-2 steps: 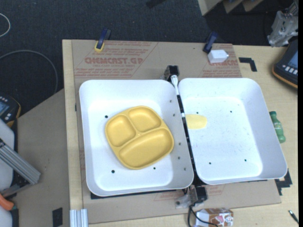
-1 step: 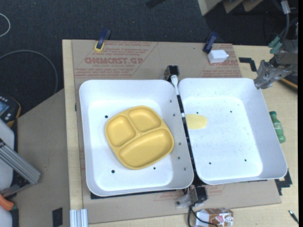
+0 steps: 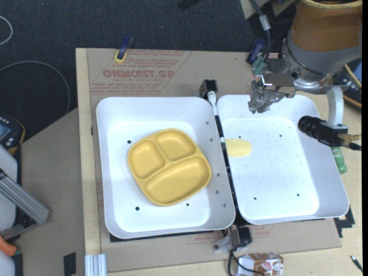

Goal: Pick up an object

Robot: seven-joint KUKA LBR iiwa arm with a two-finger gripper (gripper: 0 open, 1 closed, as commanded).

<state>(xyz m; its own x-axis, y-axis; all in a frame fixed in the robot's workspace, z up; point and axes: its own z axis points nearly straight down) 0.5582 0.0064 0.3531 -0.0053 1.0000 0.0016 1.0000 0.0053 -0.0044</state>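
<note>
A yellow divided tray [image 3: 168, 167] lies in the left bin [image 3: 109, 154]; a small pale yellow piece [image 3: 238, 148] rests in the right bin [image 3: 287, 209] against its left wall. Farther back, the gripper [image 3: 261, 104] hangs over that bin's far edge, and I cannot tell how it is set; the piece lies just nearward and left of it, its long axis running across the bin

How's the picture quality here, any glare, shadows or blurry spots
Camera view: lighting is even and soft; the yellow divided plate shows mild sheen, no harsh glare; the white bins look bright but not washed out; the gripper is slightly soft, and the arm's orange band looms large, somewhat blurred.
</note>
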